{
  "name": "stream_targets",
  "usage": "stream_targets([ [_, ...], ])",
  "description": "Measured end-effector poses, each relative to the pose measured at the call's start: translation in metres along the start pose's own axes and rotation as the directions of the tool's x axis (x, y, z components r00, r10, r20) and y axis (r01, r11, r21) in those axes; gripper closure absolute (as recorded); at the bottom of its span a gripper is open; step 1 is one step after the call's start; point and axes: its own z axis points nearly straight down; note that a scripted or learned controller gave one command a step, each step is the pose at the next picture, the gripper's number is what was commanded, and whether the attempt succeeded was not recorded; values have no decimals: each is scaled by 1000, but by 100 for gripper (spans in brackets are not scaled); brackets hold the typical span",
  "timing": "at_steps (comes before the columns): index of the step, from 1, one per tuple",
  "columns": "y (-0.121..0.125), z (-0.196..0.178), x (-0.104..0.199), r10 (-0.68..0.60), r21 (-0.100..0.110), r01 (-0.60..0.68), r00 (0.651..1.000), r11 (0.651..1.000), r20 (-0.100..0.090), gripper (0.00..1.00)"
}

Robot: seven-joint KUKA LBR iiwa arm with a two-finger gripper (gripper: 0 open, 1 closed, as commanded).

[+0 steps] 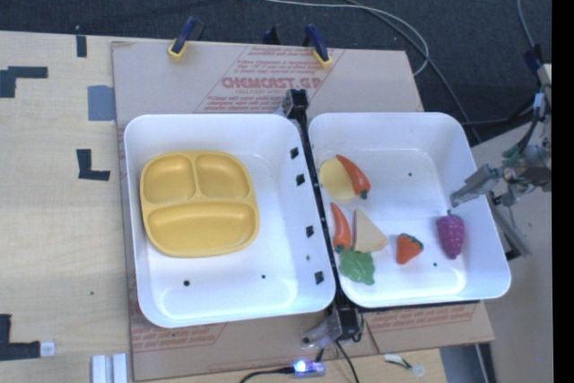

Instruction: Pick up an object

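Arm: enters at the right edge of the frame, mid-height, with the pincer (468, 190) reaching leftward over the right bin's (404, 134) right rim; whether it is spread or pressed together cannot be told.

Left bin (211, 296): one yellow divided tray (199, 203).

Right bin: yellow fruit (336, 181), red-orange pepper (353, 176), carrot (341, 227), tan wedge (368, 232), green leafy piece (357, 265), strawberry (408, 248), purple grapes (451, 234).

Purple grapes: lower right of the right bin, just below the pincer, apart from it.
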Motion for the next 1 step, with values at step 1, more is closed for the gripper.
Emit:
stream_targets([
  [1,1,-6,0,-1,6,1,1000,1000,-2,100],
])
